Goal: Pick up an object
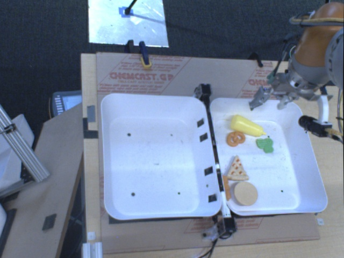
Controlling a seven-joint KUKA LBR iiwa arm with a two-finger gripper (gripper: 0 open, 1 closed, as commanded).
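Yellow pepper [246, 125] lies near the far edge of the right bin [309, 168], its long axis slanting from far-left to near-right. The gripper [271, 98] hangs above that far edge, fingers spread and empty. A pretzel [235, 138] touches the pepper's near side; bare floor lies toward the bin's right edge.

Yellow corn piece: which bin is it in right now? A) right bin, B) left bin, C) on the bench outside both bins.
A: the yellow corn piece lies in the right bin, near its far side, just above the orange pretzel.
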